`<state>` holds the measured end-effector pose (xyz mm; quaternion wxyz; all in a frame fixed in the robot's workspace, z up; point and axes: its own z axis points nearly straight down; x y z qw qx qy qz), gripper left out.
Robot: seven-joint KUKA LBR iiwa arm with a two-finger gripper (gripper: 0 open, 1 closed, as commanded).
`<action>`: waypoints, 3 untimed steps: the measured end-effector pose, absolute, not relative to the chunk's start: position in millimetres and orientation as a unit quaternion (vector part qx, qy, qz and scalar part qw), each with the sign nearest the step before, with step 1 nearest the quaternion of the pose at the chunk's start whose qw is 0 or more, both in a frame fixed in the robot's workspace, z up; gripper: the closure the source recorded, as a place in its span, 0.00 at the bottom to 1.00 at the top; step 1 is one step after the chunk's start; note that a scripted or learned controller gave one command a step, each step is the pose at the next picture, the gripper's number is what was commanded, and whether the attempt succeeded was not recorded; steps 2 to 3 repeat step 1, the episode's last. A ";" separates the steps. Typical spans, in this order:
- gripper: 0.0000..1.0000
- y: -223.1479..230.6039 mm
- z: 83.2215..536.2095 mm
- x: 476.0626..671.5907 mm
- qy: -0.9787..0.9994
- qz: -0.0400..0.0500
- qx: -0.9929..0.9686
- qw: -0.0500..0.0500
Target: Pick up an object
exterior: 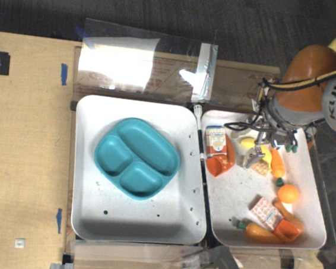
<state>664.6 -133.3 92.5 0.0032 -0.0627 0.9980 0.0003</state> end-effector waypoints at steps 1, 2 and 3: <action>1.00 -132.9 107.0 667.9 0.998 0.000 -0.062 0.010; 1.00 -132.9 107.0 667.9 0.998 0.000 -0.062 0.010; 1.00 -132.9 107.0 667.9 0.998 0.000 -0.062 0.010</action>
